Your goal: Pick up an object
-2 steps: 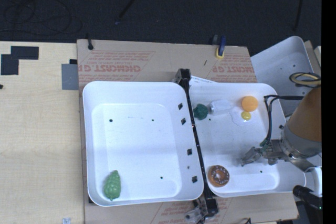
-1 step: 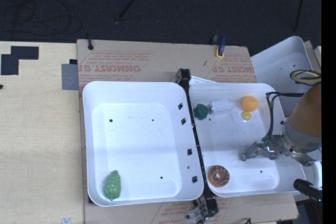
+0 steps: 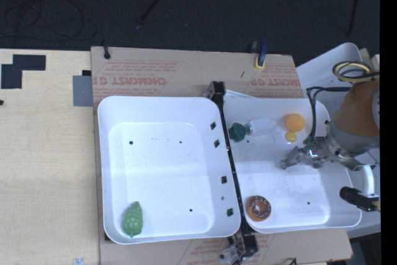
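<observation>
Though mirrored, "CHEMCRAZT" print on cardboard (image 3: pixel 133 74)

Orange ball (image 3: pixel 295 121) in right bin (image 3: pixel 322 214)

two white bins sit side by side, a left bin (image 3: pixel 111 133) and a right bin (image 3: pixel 298 195). the left holds one green lumpy object (image 3: pixel 132 219). the right holds one doughnut (image 3: pixel 258 208), one orange ball (image 3: pixel 295 122), one dark green object (image 3: pixel 237 131), one small yellow piece (image 3: pixel 290 136), and perhaps one clear item (image 3: pixel 263 127).
</observation>
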`<state>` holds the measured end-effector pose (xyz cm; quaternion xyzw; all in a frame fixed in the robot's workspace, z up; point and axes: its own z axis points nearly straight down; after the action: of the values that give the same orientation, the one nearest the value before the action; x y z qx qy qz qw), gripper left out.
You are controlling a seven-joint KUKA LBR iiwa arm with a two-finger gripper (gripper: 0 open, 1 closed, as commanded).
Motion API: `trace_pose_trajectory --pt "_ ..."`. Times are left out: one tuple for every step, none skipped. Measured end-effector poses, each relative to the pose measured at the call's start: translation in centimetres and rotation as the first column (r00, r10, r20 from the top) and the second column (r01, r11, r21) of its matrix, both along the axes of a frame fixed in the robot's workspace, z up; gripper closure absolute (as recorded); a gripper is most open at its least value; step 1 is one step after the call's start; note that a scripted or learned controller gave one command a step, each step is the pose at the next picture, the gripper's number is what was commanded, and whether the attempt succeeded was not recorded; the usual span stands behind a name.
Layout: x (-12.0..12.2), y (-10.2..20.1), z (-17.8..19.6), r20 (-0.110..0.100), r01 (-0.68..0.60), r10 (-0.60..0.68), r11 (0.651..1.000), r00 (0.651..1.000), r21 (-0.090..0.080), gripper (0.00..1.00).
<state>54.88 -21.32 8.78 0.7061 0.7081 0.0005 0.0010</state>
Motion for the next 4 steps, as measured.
trace_pose_trajectory --pt "-7.7 0.0 0.0 -0.007 0.006 -0.006 1.000 1.000 0.003 0.00" --pt "-2.0 0.0 0.0 0.000 0.000 0.000 1.000 1.000 0.000 0.00" --pt "-3.9 2.2 8.6 0.002 0.001 -0.001 1.000 1.000 0.001 0.00" --pt "-3.1 0.0 -0.3 -0.003 0.005 -0.005 1.000 1.000 0.001 0.00"
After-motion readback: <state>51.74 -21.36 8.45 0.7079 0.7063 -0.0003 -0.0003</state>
